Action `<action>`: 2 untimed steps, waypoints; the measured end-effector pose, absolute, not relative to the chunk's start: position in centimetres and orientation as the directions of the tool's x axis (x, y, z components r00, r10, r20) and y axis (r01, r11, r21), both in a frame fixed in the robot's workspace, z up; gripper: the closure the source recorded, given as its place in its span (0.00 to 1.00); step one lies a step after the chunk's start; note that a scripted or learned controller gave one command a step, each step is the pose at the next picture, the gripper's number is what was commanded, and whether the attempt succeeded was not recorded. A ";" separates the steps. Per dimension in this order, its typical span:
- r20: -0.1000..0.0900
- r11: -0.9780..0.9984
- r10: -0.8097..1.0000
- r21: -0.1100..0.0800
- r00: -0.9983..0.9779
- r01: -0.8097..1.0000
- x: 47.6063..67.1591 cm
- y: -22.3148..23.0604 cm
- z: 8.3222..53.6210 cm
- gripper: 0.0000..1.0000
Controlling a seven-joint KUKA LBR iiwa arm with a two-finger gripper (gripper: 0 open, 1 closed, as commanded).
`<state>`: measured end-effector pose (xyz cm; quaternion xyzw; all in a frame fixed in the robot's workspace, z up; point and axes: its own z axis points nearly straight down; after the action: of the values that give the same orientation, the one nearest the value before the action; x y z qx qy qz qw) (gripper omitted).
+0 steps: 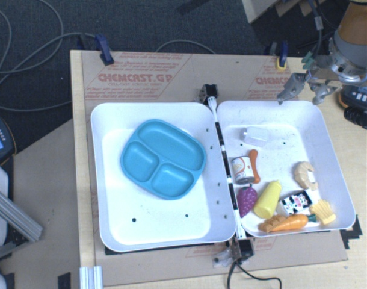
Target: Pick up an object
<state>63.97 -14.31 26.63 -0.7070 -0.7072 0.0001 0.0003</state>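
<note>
Jaws open, empty; my gripper [308,90] hangs over right bin's [331,138] far rim, toys near front.

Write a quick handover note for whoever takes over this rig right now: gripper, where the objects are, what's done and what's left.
Gripper: open, holding nothing, above the right bin's far rim.
Right bin: can, yellow bottle, grapes, carrot, cow toy, corn, clear item.
Left bin: blue divided plate.
Done: nothing picked.
Left: descend, grasp an object, lift.
</note>
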 end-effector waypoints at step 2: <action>0.003 -0.003 1.000 -0.008 0.003 1.000 54.4 -21.4 10.0 0.00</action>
<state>54.43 -21.35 9.97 -0.7082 -0.7060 0.0018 0.0040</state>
